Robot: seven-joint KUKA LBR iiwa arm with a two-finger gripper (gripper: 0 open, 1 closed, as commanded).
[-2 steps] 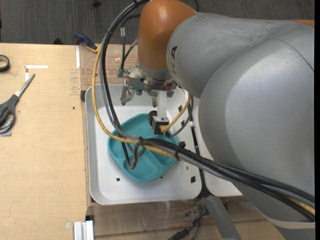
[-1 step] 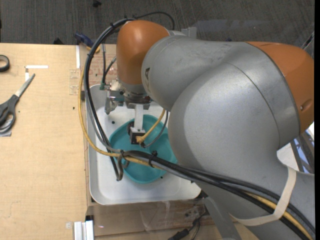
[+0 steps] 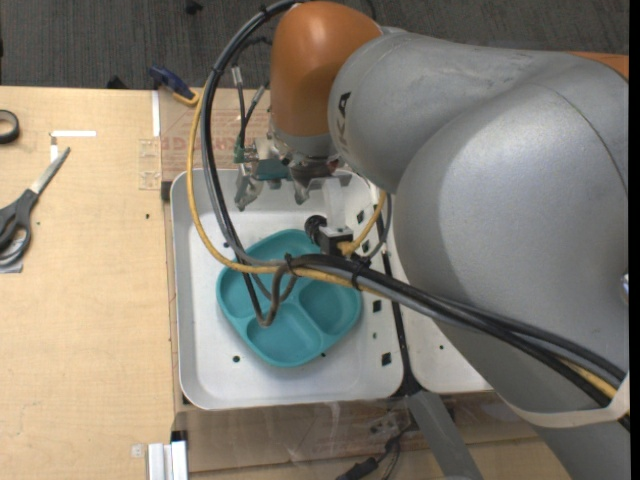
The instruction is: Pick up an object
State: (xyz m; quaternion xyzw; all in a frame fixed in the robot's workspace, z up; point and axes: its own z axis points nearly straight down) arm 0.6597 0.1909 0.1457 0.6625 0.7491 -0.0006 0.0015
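1. The teal divided dish [image 3: 290,313] lies in the left white bin [image 3: 200,368], towards the bin's near half, flat on the floor with its open side up.
2. It is a rounded, shallow dish with raised ridges parting it into compartments; cables from the arm [image 3: 470,198] cross over its upper edge and hide part of it.
3. The gripper [image 3: 272,190] hangs above the far end of the same bin, so the dish lies from it towards the near edge of the view, close but apart.
4. The two grey fingers point downwards with a gap between them and nothing in it; the gripper looks parted and holds no object.
5. My judgement: the coming move must shift towards the dish's rim and then descend.
6. On the wooden surface [image 3: 90,298] to the left lie scissors [image 3: 25,213], well apart from the bin.
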